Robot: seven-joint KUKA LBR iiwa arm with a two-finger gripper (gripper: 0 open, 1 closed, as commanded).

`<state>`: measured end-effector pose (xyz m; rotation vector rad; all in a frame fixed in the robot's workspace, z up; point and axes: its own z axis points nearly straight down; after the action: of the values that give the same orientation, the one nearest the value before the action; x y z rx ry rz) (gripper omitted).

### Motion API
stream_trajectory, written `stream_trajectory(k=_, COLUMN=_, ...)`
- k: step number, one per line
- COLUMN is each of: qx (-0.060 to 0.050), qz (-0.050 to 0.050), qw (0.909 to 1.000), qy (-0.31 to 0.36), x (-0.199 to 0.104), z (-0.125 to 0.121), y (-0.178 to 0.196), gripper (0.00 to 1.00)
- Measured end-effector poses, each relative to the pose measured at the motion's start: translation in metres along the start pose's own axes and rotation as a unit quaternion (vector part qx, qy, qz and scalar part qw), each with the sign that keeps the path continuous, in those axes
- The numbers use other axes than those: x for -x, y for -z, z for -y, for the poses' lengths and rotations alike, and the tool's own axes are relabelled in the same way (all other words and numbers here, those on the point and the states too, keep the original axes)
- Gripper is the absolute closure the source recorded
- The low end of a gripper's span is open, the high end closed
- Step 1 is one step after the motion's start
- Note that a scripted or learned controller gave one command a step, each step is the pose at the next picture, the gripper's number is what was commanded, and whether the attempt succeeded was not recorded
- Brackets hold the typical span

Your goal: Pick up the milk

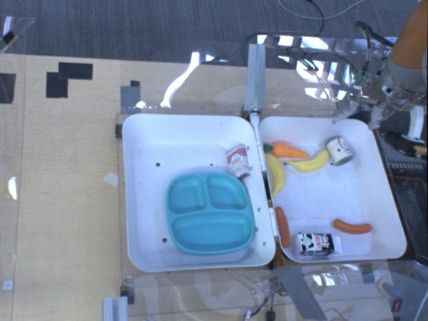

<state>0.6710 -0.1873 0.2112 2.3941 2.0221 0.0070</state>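
Observation:
The milk point(315, 243) is a small carton with a black-and-white cow pattern. It lies on its side by the near wall of the right bin point(391, 199). My gripper point(396, 107) hangs over the far right corner of that bin, under the arm's orange band. It is well away from the milk, with nothing seen in it.
The right bin also holds a carrot point(289, 151), two bananas point(309, 162) point(275, 174), a small can point(339, 151) and two sausages point(352, 227) point(283, 226). In the left bin point(144, 179) sit a blue divided plate point(210, 212) and a red-and-white packet point(238, 161). Cables and a metal frame point(321, 52) lie beyond the bins.

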Motion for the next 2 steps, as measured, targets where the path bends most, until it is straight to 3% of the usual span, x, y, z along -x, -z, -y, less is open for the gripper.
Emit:
stream_trajectory(k=1, qx=-0.001, qz=-0.001, qw=0.9607, qy=0.278, x=-0.035, z=0.053, y=-0.08, gripper=0.0)
stream_trajectory(k=2, qx=0.001, qz=-0.001, qw=0.9819, qy=0.189, x=-0.057, z=0.077, y=-0.121, gripper=0.0)
